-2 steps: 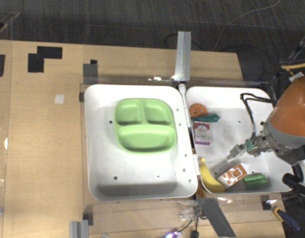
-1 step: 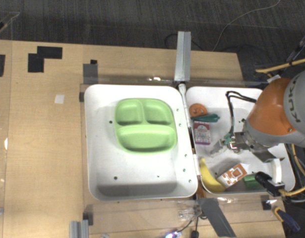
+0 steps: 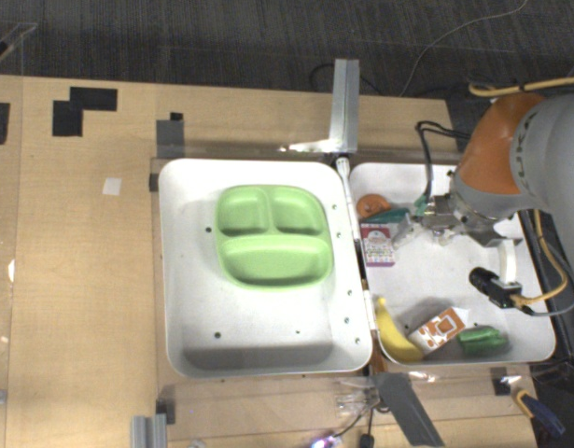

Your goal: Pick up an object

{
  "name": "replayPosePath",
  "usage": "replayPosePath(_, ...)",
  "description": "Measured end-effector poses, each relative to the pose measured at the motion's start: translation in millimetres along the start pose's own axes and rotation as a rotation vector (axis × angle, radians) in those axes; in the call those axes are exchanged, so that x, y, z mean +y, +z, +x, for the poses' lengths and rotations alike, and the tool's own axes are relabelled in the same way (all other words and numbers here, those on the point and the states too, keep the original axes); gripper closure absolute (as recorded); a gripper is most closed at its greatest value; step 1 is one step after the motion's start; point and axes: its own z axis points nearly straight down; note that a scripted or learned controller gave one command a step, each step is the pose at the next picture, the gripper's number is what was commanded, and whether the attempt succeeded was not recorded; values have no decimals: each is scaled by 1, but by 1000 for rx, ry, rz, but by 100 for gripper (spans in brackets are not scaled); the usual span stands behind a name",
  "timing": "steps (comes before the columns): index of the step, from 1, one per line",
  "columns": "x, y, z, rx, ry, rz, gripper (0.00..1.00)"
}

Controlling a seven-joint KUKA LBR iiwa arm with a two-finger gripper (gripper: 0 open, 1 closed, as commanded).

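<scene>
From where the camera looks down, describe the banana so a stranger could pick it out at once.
Of the two white bins, take the right bin, the one the arm reaches into. Go to its near left corner: the banana lies there against the wall dividing the bins. It is the only plain yellow, curved thing there; the orange-and-white packet beside it is flat and boxy, and the green object is farther right.
</scene>
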Motion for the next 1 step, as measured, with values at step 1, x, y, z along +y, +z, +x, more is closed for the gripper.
replayPosePath(1,71,-45,-32,-2,-72,-2,0)
